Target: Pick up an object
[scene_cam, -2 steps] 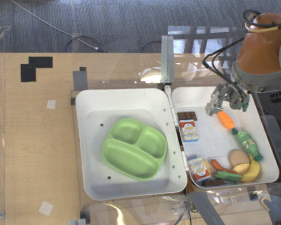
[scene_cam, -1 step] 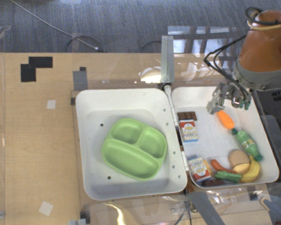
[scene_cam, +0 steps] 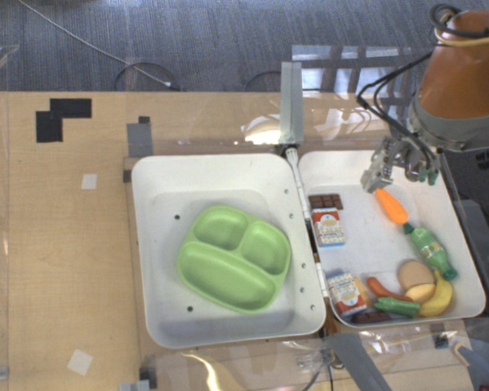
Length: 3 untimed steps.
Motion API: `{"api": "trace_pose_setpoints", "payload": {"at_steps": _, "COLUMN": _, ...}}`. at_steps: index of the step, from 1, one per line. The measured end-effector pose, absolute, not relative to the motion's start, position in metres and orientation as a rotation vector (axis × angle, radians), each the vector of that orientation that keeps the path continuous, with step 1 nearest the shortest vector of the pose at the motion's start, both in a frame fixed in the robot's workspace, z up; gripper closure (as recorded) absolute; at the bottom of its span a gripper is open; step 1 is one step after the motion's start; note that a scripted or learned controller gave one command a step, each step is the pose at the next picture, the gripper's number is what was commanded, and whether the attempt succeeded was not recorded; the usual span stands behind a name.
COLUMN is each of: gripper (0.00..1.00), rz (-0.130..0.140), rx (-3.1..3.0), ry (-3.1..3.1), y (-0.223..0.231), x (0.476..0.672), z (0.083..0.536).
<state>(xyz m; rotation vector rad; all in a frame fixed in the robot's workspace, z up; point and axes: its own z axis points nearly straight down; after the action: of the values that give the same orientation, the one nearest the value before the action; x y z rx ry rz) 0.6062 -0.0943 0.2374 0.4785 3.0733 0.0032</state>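
Fingers [scene_cam: 380,178] on your gripper [scene_cam: 398,168] hang over the far part of the right shallow white plastic bin [scene_cam: 353,164], but they are small and tangled with cabling, so you cannot tell whether they are apart or together; nothing shows between them. Your grey arm with its orange band [scene_cam: 460,65] comes in from the right, above the bin's far right corner.

You are working on a pale wooden counter [scene_cam: 60,266] marked with black squares, and beyond it lies blue-grey carpet [scene_cam: 179,30] crossed by a thin cable.

You have two bins side by side. In the left white bin [scene_cam: 161,317] sits one lime-green divided plastic plate [scene_cam: 234,256] with three compartments. In the right bin, count one orange toy carrot [scene_cam: 391,206] just below the gripper, one green plastic bottle [scene_cam: 431,252], one small brown chocolate bar [scene_cam: 326,202], and two small printed cartons: one [scene_cam: 329,227] just below the chocolate bar, the other [scene_cam: 346,291] near the front edge. At the front right corner, one tan egg-shaped piece [scene_cam: 415,273], one yellow banana [scene_cam: 438,296], one red sausage-shaped toy [scene_cam: 380,289] and one dark green vegetable toy [scene_cam: 396,306] crowd together, touching.

The carrot lies apart from the rest, with open bin floor around it.
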Motion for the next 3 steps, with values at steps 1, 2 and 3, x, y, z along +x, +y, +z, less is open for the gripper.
{"api": "trace_pose_setpoints", "payload": {"at_steps": 1, "gripper": 1.0, "rz": -0.004, "rx": 0.426, "ry": 3.096, "y": -0.16, "x": 0.635, "z": 0.301}}
{"api": "trace_pose_setpoints", "payload": {"at_steps": 2, "gripper": 1.0, "rz": 0.005, "rx": 0.764, "ry": 3.035, "y": -0.081, "x": 0.647, "z": 0.335}}
{"api": "trace_pose_setpoints", "payload": {"at_steps": 3, "gripper": 1.0, "rz": 0.009, "rx": 0.858, "ry": 3.006, "y": -0.022, "x": 0.657, "z": 0.401}}
